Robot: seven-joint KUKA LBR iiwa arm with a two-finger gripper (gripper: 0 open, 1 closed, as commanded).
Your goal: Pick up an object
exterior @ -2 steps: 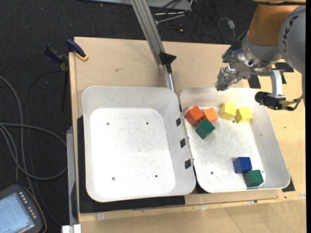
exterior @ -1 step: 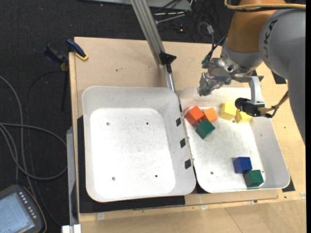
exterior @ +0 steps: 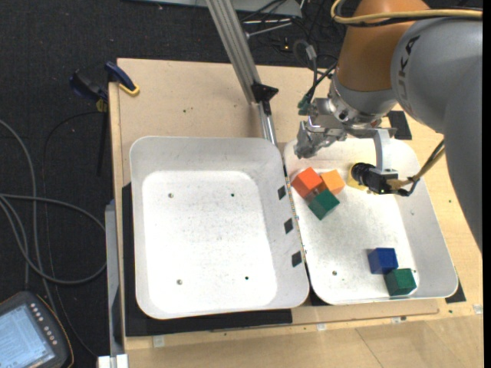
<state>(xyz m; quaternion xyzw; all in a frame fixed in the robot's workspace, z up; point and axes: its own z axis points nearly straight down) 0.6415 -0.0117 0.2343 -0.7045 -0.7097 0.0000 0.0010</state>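
My gripper hangs over the far left corner of the right bin. Just in front of it sits a tight cluster of three blocks: a red-orange block, a lighter orange block to its right and a dark green block in front. None of the three shows inside the gripper, which stays a short way behind the red-orange block. Near the bin's front right corner lie a blue block and a second green block, touching each other.
The left bin stands beside the right one, their rims meeting just left of the block cluster. A slanted metal rail runs down to the bins' far junction. A blue clamp sits at the bench's far left corner.
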